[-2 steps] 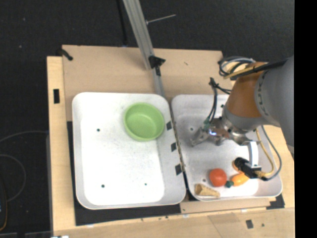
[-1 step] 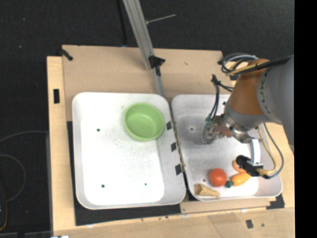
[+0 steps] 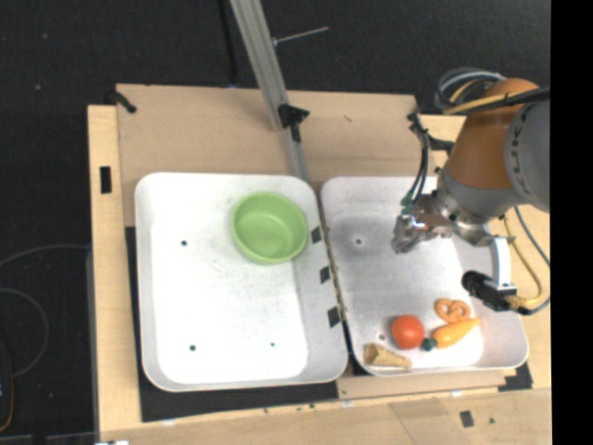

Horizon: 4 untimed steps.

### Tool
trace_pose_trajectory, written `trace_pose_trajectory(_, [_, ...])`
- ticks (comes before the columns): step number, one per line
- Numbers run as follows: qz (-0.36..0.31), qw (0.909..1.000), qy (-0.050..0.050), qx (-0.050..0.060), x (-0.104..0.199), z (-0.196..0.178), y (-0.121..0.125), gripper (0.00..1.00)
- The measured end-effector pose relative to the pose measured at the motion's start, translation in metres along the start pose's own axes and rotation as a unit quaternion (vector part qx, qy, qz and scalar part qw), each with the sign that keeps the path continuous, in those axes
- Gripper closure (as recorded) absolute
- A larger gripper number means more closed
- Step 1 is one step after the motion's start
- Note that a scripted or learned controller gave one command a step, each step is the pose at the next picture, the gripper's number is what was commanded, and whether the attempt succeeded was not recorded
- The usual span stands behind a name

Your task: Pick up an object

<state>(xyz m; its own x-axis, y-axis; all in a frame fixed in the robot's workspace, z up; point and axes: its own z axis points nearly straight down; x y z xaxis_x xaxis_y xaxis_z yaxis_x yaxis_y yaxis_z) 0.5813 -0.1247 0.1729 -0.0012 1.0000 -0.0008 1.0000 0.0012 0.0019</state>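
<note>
Start at the left white bin (image 3: 167,276): near its far right corner sits a light green plastic bowl (image 3: 270,227), upright and alone. You would find it light and stiff, but its wall is smooth and rounded, so your best hold is across the rim, one finger inside and one outside; a pinch over the whole bowl would likely slip off.

Move to the right white bin (image 3: 371,276). Along its near edge lies a pale tan wedge-shaped piece (image 3: 386,357), low and flat, awkward to get under. Just beside it is a small round red toy tomato (image 3: 407,331), probably light and slick; take it across its widest part, coming straight down. Touching or nearly touching it on the right is an orange carrot-shaped toy (image 3: 454,333), best pinched across its narrow width, and just beyond that a small brown pretzel-shaped piece (image 3: 451,310). These are crowded together, so expect a neighbour to get nudged.

The gripper (image 3: 408,235) hangs over the far half of the right bin, well apart from that cluster. You cannot tell from here how far its fingers are apart, and nothing is visibly between them.
</note>
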Motion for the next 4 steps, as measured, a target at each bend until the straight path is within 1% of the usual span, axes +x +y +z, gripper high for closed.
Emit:
trace_pose_trajectory(1, [-0.001, 1.0, 0.0, 0.0, -0.001, -0.053, 0.01, 1.0])
trace_pose_trajectory(2, [-0.001, 1.0, 0.0, -0.003, -0.007, -0.101, 0.006, 1.0])
trace_pose_trajectory(3, [-0.002, 1.0, 0.0, 0.001, 0.045, -0.087, 0.007, 1.0])
trace_pose_trajectory(4, [-0.003, 1.0, 0.001, 0.001, 0.1, -0.074, 0.01, 1.0])
